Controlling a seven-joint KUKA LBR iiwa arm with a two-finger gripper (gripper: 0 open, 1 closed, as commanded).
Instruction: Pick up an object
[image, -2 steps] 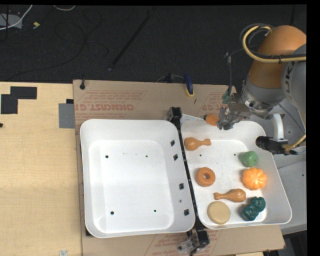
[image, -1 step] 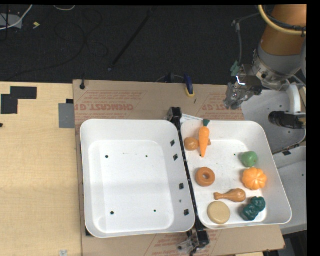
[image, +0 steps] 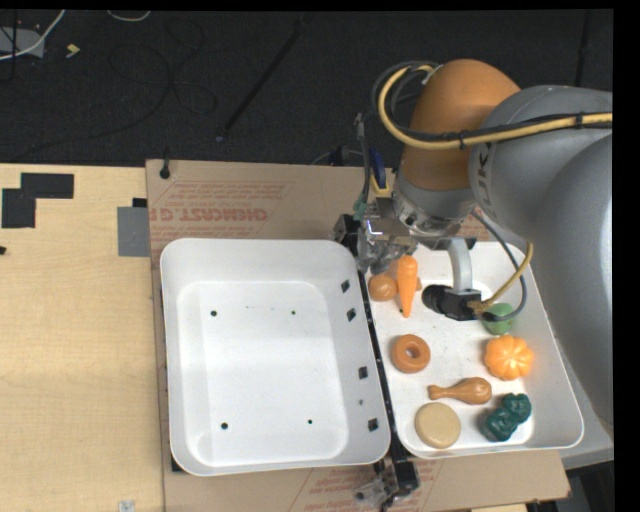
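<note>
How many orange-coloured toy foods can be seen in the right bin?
3: a carrot under the wrist, a doughnut in the middle, a pumpkin near the right wall. The arm covers the bin's far end, so more may be hidden.

Bins (image: 190, 300) smooth white plastic; bench (image: 70, 330) matt pale wood; carrot (image: 407, 283) glossy.

The grey robot arm (image: 545, 190) runs off the right edge of the view, so its base is cut off. Its bulk hides the far right corner of the right-hand bin (image: 560, 425). The gripper (image: 385, 240) is a dark, blurred cluster under the wrist; its fingers cannot be made out. A small green object (image: 498, 318) is too indistinct to identify.
</note>
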